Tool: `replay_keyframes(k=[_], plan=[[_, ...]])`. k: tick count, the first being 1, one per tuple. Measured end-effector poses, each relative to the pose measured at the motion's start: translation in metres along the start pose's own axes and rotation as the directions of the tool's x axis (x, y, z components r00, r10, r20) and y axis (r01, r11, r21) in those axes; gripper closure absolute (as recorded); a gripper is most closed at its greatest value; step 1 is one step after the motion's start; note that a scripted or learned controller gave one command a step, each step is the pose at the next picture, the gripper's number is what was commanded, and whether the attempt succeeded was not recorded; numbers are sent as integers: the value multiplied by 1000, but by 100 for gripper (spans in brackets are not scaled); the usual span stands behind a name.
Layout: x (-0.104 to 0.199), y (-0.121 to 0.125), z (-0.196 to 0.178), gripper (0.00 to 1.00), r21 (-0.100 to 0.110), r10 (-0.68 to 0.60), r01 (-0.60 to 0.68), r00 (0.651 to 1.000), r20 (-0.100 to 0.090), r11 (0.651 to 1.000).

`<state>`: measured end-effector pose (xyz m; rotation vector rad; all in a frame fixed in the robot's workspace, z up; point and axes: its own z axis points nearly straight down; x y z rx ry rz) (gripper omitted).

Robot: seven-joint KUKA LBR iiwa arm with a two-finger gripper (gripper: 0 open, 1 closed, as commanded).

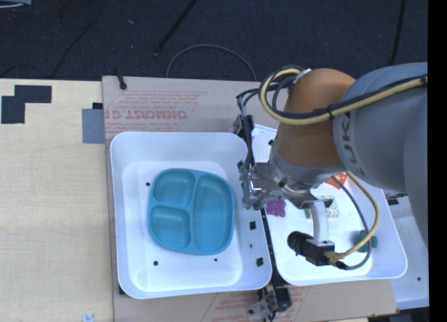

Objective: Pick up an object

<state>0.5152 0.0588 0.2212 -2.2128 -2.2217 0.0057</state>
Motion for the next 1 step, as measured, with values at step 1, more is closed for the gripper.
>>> replay_keyframes(k=[1], plan=[[49,-15,7,100,0,-1,1,1000,0,1000]])
